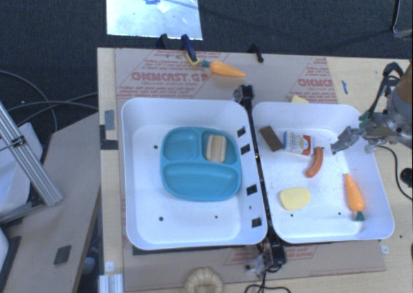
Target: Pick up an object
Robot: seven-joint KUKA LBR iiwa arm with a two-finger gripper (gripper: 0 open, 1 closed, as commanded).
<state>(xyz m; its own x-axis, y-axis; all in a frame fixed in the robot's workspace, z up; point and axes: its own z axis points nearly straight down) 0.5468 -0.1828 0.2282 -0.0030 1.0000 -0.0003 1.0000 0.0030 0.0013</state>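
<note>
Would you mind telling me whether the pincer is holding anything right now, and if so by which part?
Nothing is held. The pincer hovers at the right bin's right side, apart from the sausage and the carrot lying on the bin floor.

Two shallow white bins sit side by side: the left bin [139,156] and the right bin [371,175]. There is one blue divided plate [187,179], carrying one tan bread slice [215,148]. Carrots number two: one carrot [353,195] in the right bin, another carrot [226,70] outside the bins. Also one sausage [314,162], one small printed packet [298,142], one brown block [271,138] and one yellow slice [294,198].
</note>
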